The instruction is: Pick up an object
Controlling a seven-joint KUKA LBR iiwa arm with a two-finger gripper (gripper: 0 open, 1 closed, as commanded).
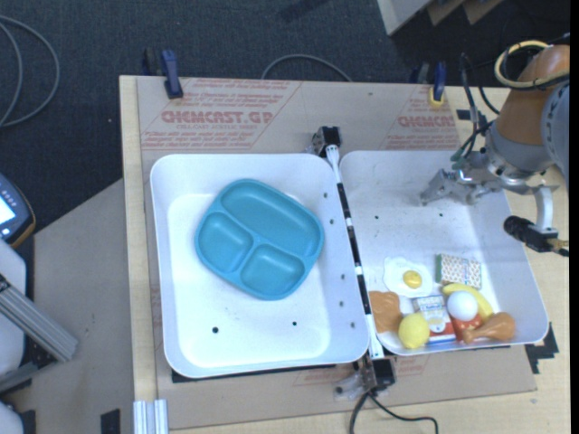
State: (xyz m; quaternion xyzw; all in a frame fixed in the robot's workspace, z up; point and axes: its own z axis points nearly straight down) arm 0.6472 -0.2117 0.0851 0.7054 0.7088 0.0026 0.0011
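The floor around the bench is a dark carpet, and the bench [271, 116] itself is covered with brown board that has red printed letters on it. Two shallow white bins stand on it side by side. In the left bin [181, 333] lies a blue divided plate [260, 238], flat, a little above the middle of the bin.

I reach in from the right side. My gripper [450, 191] is over the upper part of the right bin [398, 188], low above its white floor, and my two fingers are spread apart. Between them there is nothing; I see only the bin floor there.

The things I could pick are well apart from me, all crowded in the lower corner of the right bin. There is a toy fried egg [404, 278], and just beside it to the right a small patterned packet [459, 270]. Below these lie a yellow lemon [413, 331], a white egg [462, 306] resting on a banana [479, 301], and an orange piece [385, 311] against the left wall of this bin. Some of them touch each other.
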